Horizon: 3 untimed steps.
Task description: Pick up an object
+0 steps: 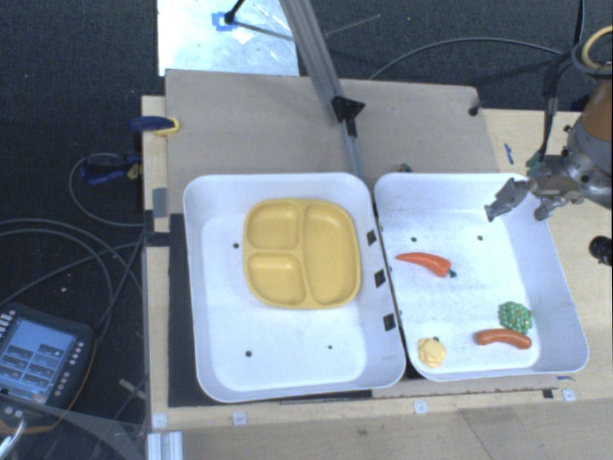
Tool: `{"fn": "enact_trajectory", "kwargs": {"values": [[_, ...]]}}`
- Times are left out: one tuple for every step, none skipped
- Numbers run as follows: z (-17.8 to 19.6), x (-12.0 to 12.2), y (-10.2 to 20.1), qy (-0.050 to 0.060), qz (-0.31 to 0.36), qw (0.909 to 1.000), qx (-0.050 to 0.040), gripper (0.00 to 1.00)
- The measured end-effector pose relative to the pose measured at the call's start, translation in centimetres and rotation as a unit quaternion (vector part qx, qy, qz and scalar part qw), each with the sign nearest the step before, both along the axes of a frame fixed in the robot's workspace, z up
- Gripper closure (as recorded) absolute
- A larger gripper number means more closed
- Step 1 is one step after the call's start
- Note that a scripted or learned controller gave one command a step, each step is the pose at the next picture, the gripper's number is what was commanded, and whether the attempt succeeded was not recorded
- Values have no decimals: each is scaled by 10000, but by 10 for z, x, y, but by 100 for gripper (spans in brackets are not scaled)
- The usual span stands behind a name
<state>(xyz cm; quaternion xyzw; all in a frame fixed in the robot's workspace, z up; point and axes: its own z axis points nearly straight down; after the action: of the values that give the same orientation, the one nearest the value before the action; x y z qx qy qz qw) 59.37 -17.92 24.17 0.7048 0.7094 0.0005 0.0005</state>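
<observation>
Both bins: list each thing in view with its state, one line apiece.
Gripper: open, holding nothing, above right bin's far edge.
Yellow divided plate: upright in left bin, compartments bare.
Orange chili: lying loose in right bin.
Green toy: resting beside sausage.
Sausage: lying flat.
Yellow toy: near front corner.

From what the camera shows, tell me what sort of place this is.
Probably a robotics lab test bench: two white bins on a wooden bench, toy food like the orange carrot, a teach pendant, and loose cables on dark carpet.
</observation>
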Motion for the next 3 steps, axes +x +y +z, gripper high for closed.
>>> {"fn": "enact_trajectory", "kwargs": {"values": [[0,0,0,0,1,10000,-1,0],[-56,-8,-6,23,-35,10000,-1,0],[-119,-6,-7,25,-31,10000,2,0]]}}
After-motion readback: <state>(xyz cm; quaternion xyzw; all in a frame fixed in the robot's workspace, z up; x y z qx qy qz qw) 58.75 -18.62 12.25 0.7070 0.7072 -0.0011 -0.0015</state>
